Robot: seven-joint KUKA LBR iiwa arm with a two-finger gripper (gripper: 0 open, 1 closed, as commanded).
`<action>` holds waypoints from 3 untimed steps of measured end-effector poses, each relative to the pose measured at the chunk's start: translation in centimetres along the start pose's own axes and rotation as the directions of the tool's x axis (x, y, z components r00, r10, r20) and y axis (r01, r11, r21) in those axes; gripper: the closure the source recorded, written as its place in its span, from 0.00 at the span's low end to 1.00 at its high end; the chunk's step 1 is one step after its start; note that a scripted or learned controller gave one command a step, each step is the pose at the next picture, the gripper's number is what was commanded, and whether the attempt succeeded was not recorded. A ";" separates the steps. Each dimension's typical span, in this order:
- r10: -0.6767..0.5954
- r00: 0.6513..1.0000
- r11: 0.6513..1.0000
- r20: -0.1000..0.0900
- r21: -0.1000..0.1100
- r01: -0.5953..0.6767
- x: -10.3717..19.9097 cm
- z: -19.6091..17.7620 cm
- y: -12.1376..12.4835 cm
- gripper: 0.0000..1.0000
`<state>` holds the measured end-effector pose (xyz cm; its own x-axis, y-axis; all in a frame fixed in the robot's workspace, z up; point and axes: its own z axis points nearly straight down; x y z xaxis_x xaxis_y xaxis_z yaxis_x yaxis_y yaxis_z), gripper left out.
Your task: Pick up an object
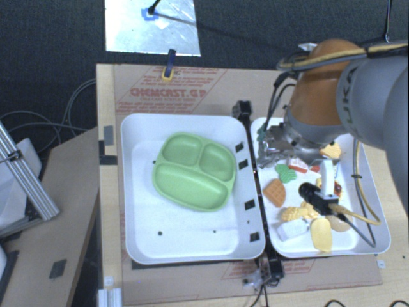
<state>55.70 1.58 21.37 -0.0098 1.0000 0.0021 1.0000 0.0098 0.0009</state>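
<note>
The right white bin (377, 235) holds several toy foods. Among them are an orange waffle-like piece (275, 192), a green piece (285, 173), a red and white piece (299, 165), a white tube (327, 176), a yellow piece (331, 151), a knobbly yellow piece (296, 213) and a pale yellow oval (321, 234). My gripper (273, 147) hangs low over the bin's far left part, just above and behind the green and orange pieces. I see nothing held in it.
In the left white bin (137, 171) lies a green divided plate (195, 171). Between the two bins runs a divider with black clips (250, 171). The arm's grey and orange body (326, 88) covers the right bin's far side.
</note>
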 end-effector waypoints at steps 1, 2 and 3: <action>0.000 1.000 1.000 0.000 0.001 0.000 4.8 0.0 -1.2 1.00; 0.004 1.000 1.000 0.002 0.000 -0.004 4.5 -0.1 -1.0 1.00; 0.008 1.000 1.000 0.002 0.001 -0.008 4.3 -0.1 -1.3 1.00</action>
<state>54.39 5.83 21.46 -0.0022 1.0000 0.0001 1.0000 0.0022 -0.0002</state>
